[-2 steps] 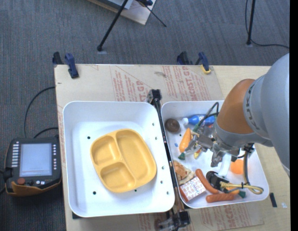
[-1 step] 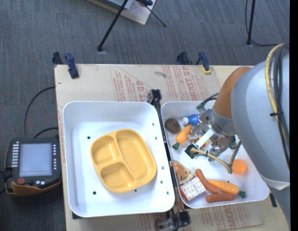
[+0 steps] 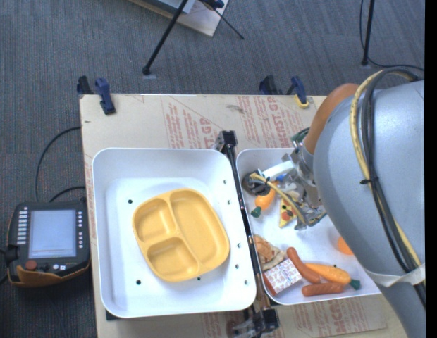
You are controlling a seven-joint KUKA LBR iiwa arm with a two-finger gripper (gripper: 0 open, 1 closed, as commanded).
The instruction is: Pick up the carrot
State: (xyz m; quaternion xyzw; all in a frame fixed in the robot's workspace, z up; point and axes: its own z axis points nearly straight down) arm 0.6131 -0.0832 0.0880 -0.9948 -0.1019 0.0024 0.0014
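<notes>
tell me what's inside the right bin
The right bin holds a carrot, a sausage, a small red packet and more toy food. The arm covers its right side.

Yellow divided plate [image 3: 180,234] sits in the left bin [image 3: 106,259]. Gripper [image 3: 297,204] hangs over the right bin [image 3: 359,292], carrot [image 3: 326,272] down at lower right.
</notes>
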